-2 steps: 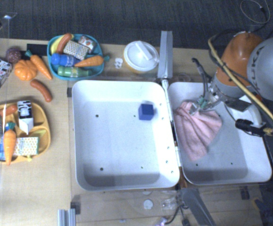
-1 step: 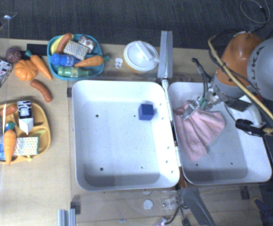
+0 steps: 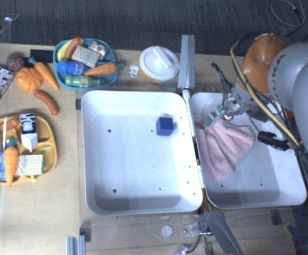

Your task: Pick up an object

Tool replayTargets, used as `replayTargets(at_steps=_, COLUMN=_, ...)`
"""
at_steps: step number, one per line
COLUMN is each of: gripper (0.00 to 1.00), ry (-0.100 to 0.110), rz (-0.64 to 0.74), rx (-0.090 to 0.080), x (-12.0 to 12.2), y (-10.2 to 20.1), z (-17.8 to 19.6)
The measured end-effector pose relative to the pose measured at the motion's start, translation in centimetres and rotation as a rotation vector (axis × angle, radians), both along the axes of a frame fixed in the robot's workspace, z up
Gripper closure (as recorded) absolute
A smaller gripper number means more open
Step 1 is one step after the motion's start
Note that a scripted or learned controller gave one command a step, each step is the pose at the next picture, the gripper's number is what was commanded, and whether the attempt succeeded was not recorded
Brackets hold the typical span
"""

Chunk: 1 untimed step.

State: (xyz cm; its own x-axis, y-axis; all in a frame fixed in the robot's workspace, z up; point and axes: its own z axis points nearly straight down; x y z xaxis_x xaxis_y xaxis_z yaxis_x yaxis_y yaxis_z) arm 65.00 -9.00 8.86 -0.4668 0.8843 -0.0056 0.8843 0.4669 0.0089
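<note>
Looming at the right edge, closest to the lens, was the grey arm with its orange band, reaching in over the right bin. Its gripper sat at the upper left part of that bin, tip down against the top edge of a pink cloth — whether it was parted or closed, and whether it had any of the fabric pinched, could not be told from this angle. That cloth lay crumpled along the bin's left side, spreading from the gripper toward the bin's middle. Dark cables trailed from the wrist across the bin. Just beside it, sharing a wall, the left bin held a small blue cube near its upper right corner, well apart from the gripper. Beyond the bins on the wooden bench stood a round white lidded container and, to its left, a blue bowl heaped with toy food, an orange carrot among it. Further left lay a toy pumpkin, a loose carrot and a reddish sausage. At the far left sat a yellow tray — it carried small cartons, another carrot and other toy pieces too small to name.
</note>
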Motion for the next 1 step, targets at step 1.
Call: replayTargets(at_steps=1, gripper=0.0, ry=-0.001, rz=0.001, rx=0.001, x=-4.97, y=-0.03, z=0.08)
